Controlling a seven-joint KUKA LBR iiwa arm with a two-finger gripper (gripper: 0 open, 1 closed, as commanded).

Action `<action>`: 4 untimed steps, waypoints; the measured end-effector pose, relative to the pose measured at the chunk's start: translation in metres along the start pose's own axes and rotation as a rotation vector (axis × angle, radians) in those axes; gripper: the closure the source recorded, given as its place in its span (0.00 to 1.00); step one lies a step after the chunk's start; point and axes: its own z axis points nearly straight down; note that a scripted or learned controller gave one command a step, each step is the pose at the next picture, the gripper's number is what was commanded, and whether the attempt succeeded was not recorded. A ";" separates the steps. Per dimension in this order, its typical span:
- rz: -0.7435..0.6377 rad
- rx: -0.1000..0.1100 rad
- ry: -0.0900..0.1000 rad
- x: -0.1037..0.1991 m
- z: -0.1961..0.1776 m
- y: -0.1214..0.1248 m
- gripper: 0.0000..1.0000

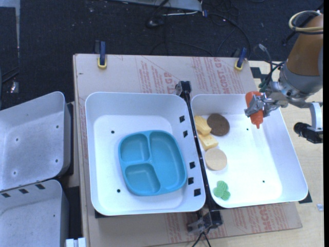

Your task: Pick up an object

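Orange carrot (255,112) sits pinched in the gripper (258,106) over the right bin's (288,189) far edge; brown cookie (218,124), yellow blocks (204,133), tan disc (216,159) line its left wall.

We see two smooth, glossy white plastic bins (288,158) on a matt cardboard-like board (144,71). The blue divided tray (152,162) looks like smooth, slightly shiny plastic.
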 end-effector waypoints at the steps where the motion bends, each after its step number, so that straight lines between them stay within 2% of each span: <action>1: -0.002 -0.002 -0.001 0.006 -0.062 0.006 1.00; 2: -0.006 0.006 0.004 0.063 -0.064 -0.011 1.00; 4: -0.005 0.008 0.003 0.163 -0.066 -0.044 1.00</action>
